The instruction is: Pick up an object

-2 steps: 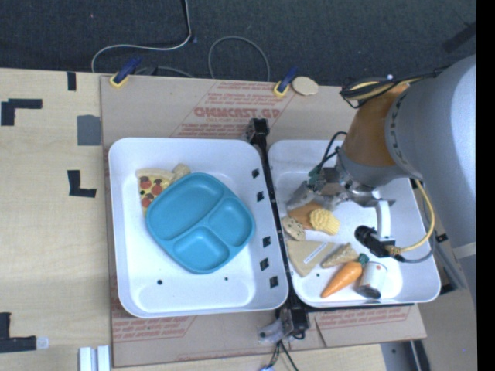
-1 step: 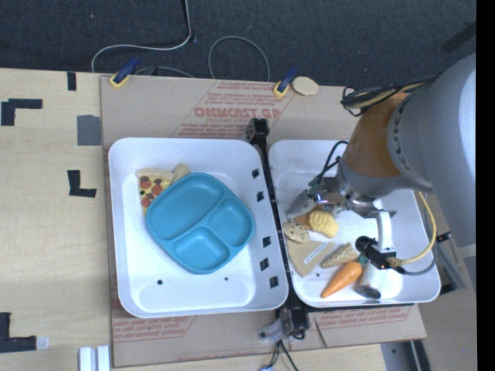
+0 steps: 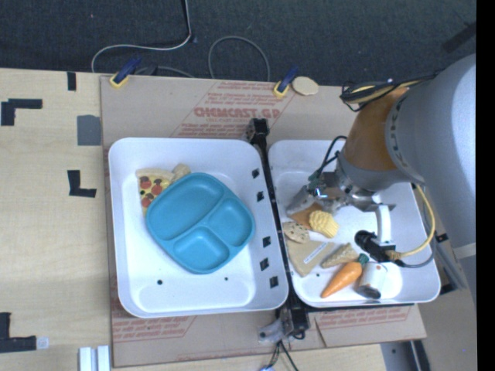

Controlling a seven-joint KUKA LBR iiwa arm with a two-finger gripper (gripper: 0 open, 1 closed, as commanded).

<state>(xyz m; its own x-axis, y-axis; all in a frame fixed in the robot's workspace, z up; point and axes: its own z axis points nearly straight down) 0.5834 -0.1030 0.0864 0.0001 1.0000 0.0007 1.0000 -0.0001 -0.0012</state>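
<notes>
I see the toy food heaped in the right bin [image 3: 402, 288]: a yellow corn [image 3: 323, 223] near the middle, a cracker [image 3: 295, 233] to its left, a carrot [image 3: 341, 279] lower down. My tool [image 3: 315, 197] hangs low over the corn and cracker; I cannot tell how it stands. In the left bin [image 3: 124, 230] a blue plate [image 3: 200, 221] lies beside a pizza slice [image 3: 152, 185]. Both bins rest on the desk [image 3: 46, 230].
</notes>
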